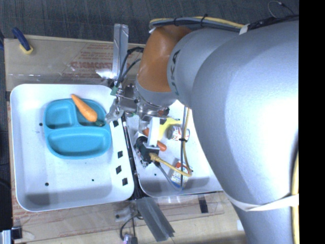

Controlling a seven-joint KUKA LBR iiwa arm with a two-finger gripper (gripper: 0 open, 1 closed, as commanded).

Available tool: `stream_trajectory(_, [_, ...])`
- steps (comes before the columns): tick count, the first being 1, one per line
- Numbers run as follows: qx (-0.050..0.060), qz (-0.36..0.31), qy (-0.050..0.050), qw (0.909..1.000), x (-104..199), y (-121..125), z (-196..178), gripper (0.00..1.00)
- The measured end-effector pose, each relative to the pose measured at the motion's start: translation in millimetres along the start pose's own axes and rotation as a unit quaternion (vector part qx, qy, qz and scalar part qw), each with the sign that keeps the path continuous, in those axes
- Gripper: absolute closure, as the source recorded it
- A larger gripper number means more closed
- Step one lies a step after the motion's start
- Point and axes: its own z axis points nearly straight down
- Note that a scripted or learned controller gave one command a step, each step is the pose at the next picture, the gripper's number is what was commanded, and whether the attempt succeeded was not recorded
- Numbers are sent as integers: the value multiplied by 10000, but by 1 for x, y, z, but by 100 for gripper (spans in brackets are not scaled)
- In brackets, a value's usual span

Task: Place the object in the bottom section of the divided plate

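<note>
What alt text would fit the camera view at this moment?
A carrot lies across the upper compartments of a blue divided plate in the left white bin; the large bottom section holds nothing. The grey arm reaches over the right bin.

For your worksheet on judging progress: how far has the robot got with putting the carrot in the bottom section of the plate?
Done: the carrot already lies on the blue divided plate, across the ridge between its two upper sections. In hand: the end effector sits at the plate's right edge, beside the carrot's tip; its grip is unclear. Left: the large bottom section holds nothing yet, so the carrot must go there.
</note>
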Motion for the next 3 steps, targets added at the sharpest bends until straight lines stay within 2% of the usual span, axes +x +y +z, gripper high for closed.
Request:
stream_trajectory(1, [19,-32,-2,10000,1,0,-9,100])
stream_trajectory(2, [20,-32,-3,10000,1,0,-9,0])
stream_trajectory(3, [-30,49,-4,10000,0,-95,10,0])
